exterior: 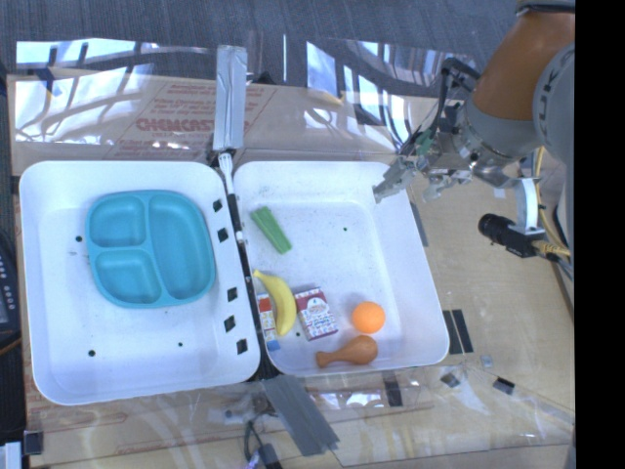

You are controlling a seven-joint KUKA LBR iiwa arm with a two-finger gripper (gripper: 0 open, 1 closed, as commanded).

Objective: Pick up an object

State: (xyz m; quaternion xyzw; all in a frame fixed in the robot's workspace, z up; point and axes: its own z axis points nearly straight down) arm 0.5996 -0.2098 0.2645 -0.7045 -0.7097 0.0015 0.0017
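- Bench (508, 291) is light wood with clear sheeting over it, dark carpet at the far side; two white bins sit side by side, touching along a middle seam.
- Left bin (49, 360) holds a blue divided tray (151, 245), nothing else worth grabbing.
- Right bin (410, 291) has all the candidates: green block (270, 230) far-left, alone; banana (277, 301) and small red carton (314, 313) touching each other near the seam; orange ball (368, 317) and brown drumstick-shaped piece (348, 352) close together at the near wall.
- Tool (405, 179) hangs at the far-right corner of the right bin, over the rim, well apart from every object. Too small and blurred to call spread or pressed together: cannot tell. Nothing visible between the fingers.
- Risks as I see them:
  - Descent from this spot likely clips the bin's far rim or right wall, tool is right over the edge.
  - Banana/carton cluster: fingers probably land on both, wedge, or push one under the seam lip.
  - Ball rolls off under a slightly off-centre pinch; drumstick piece sits against the near wall, so one finger may have no room.
  - Green block looks the safest: isolated, flat floor all round, but it lies diagonal, so wrist yaw must match or it skids away.
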